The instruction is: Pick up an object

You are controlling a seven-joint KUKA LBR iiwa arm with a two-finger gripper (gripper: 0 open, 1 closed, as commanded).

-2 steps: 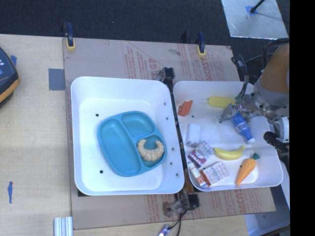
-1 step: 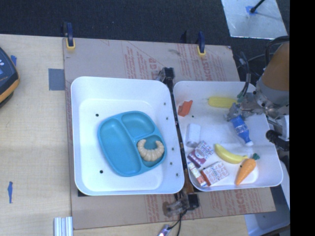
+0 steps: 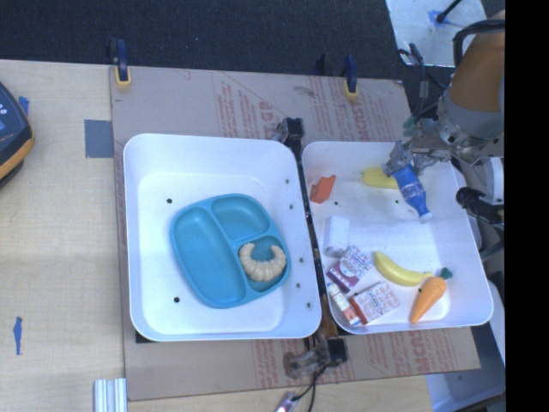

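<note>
My gripper point(image 3: 401, 163) is over the far part of the right bin point(image 3: 463, 316), reaching in from the right. It is shut on the upper end of a small blue bottle point(image 3: 414, 193), which slants down and to the right from the fingers. A yellow piece point(image 3: 374, 178) lies just left of the bottle, partly hidden by the gripper. In the same bin lie a banana point(image 3: 398, 269), a carrot point(image 3: 428, 298), an orange block point(image 3: 322, 189), a white block point(image 3: 339, 230) and several small snack packets point(image 3: 360, 293).
The left bin point(image 3: 146, 230) holds a blue divided plate point(image 3: 206, 256) with a beige ring-shaped toy point(image 3: 262, 261) in its right compartment. Clamps point(image 3: 293, 130) sit between the bins at the far and near edges. A dark device point(image 3: 10, 131) lies at the far left of the bench.
</note>
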